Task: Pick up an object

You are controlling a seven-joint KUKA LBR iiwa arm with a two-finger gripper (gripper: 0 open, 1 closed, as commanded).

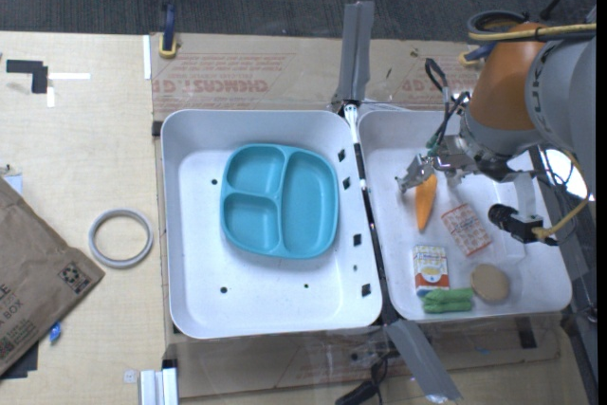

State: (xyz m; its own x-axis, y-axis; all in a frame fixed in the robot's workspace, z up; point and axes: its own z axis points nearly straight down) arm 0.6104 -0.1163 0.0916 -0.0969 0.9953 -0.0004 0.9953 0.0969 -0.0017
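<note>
Nearest the camera, at the right bin's (560, 299) front edge: green item (447, 301) w/ a tan round disc (490, 283) beside it, small carton (430, 266) just behind. Mid-bin lies a flat packet (466, 229). Left bin (180, 232) holds a blue divided plate (281, 200); tape ring (120, 236) sits on the counter (76, 138) left of it. Farther back in the right bin, the hand (423, 174) is at the top end of an orange carrot (426, 201), touching or just above it; can't tell if fingers are spread or pinching. Arm w/ orange band (503, 90) sits behind.
</note>
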